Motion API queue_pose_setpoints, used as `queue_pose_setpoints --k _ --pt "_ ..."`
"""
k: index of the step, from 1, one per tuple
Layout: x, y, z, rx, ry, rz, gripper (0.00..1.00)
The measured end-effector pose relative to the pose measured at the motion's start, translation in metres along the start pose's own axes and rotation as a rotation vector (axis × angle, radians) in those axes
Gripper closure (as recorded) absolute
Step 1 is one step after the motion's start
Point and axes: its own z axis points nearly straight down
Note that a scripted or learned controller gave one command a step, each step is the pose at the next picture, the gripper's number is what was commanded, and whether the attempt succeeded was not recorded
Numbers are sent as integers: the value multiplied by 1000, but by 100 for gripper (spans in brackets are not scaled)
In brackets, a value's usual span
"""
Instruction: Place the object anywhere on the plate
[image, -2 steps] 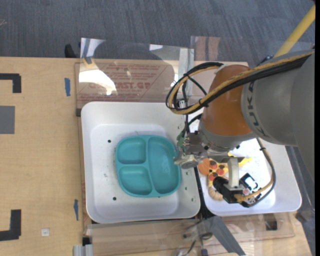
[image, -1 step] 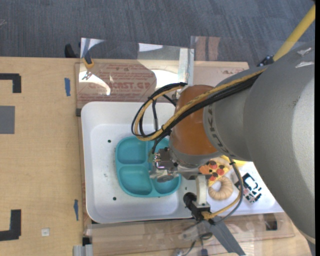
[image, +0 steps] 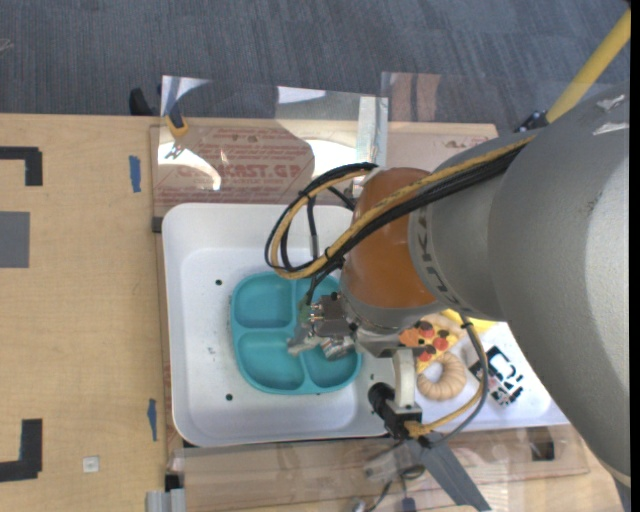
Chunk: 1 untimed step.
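Note:
A teal divided plate (image: 262, 335) lies in the left white bin (image: 195, 300). My gripper (image: 320, 338) hangs over the plate's right compartments, under the orange wrist band (image: 395, 250). The arm's bulk hides much of the plate's right side. I see no object clearly held at the gripper. In the right bin, just right of the gripper, lie a tan ring-shaped toy bagel (image: 443, 378) and a pizza-slice toy with red dots (image: 432, 335).
The large grey arm (image: 540, 260) covers most of the right bin. Black and yellow cables (image: 300, 230) loop above the plate. A black-and-white tag (image: 503, 375) lies near the right bin's edge. Brown board surrounds the bins on the left.

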Motion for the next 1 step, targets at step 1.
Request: queue_pose_setpoints --k 1 --pt "37 70 -94 -10 3 -3 0"
